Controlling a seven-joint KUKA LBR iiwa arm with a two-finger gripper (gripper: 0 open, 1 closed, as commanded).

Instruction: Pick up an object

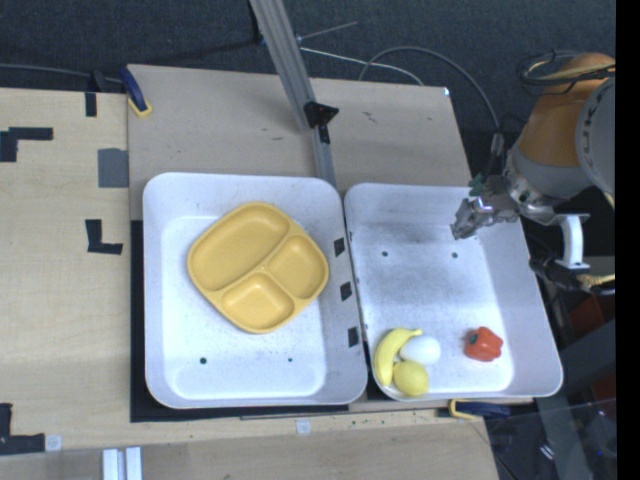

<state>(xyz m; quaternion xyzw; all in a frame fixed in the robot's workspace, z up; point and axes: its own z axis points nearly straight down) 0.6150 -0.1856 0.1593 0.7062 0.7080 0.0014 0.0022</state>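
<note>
The bench carries two white bins side by side. The left bin holds a yellow tray with three compartments; it sits turned at a slant, its long axis running from upper left to lower right, nearer the bin's far wall than its near one. Bare floor shows along the near side and in the near corners of that bin.

The right bin has its things gathered along the near wall, and the whole far and middle floor is open. The arm comes in from the right over the bin's far right corner. The gripper hangs above the far right part of the bin floor, just inside the right wall, pointing down and to the left. Whether its fingers are wide or narrow cannot be told from here; nothing shows between them.

In the near left corner lies a banana, curved, its long axis running from lower left up to the right, its back against the left wall. A lemon sits just beside it at the near wall, touching it. A white egg rests in the banana's curve, touching both. A red pepper stands apart to the right, near the right wall, with free floor around it. All four lie well apart from the gripper.
</note>
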